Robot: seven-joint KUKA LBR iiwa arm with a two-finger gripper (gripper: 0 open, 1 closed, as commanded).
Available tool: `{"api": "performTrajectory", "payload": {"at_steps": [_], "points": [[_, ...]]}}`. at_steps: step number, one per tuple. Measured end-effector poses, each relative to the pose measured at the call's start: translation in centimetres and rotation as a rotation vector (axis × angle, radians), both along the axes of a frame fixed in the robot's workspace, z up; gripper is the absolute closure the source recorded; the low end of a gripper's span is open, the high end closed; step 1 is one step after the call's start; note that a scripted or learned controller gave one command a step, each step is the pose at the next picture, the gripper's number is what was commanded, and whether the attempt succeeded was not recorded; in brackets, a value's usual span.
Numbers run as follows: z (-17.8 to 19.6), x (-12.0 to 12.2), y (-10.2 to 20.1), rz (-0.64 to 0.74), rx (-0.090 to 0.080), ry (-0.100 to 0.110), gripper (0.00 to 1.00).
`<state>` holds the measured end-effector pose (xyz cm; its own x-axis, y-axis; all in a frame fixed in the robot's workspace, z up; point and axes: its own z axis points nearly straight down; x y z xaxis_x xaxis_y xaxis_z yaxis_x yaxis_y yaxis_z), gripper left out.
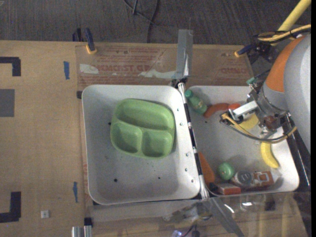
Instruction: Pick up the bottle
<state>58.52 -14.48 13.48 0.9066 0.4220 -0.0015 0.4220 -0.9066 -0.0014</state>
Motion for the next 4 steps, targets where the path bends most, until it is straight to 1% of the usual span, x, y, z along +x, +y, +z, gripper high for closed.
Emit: {"api": "performTrajectory", "payload": {"at_steps": [1, 2, 3, 4], "points": [[0.4, -3.9, -7.5, 0.103, 0.006, 0.002, 0.00], [-3.3, -9.6, 1.2, -0.161, -0.003, -0.030, 0.00], [-2.6, -10.0, 1.2, -0.164, 0.001, -0.016, 1.00], [11.7, -6.0, 7.3, -0.232, 0.000, 0.001, 1.00]]}}
